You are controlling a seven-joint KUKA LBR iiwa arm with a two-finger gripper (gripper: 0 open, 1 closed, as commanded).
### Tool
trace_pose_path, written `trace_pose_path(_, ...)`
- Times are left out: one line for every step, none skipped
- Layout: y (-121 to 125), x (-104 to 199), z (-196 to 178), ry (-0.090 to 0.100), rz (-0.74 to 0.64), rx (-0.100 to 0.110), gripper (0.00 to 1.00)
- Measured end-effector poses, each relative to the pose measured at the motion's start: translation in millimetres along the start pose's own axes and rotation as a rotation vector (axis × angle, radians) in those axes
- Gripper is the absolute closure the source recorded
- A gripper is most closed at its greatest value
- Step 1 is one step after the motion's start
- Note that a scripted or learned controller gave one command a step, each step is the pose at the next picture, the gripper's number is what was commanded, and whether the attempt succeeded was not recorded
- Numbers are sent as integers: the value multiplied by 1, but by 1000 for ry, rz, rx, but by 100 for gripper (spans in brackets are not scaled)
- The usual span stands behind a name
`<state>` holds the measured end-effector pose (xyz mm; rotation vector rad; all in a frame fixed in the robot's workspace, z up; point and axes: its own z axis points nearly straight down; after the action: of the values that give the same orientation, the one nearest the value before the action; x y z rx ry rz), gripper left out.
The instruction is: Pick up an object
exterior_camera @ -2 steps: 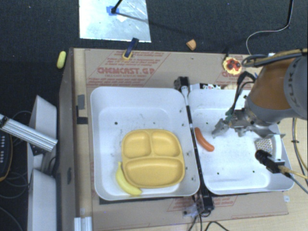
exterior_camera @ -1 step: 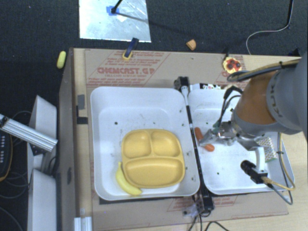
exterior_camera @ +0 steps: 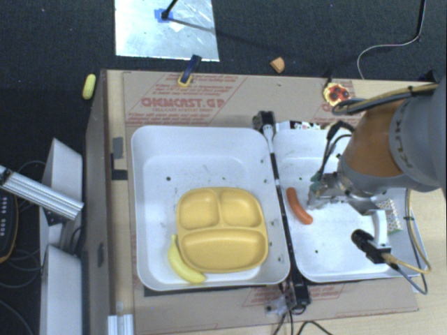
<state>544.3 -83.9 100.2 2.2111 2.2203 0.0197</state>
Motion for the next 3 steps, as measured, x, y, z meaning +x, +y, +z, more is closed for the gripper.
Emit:
trace_pose_path(0, 0, 0, 0, 0, 1, 0)
trace_pose_path(-59, -61, 15, -4, 5, 14, 0)
trace_pose_path(19, -106, 15, -5, 1, 12, 0)
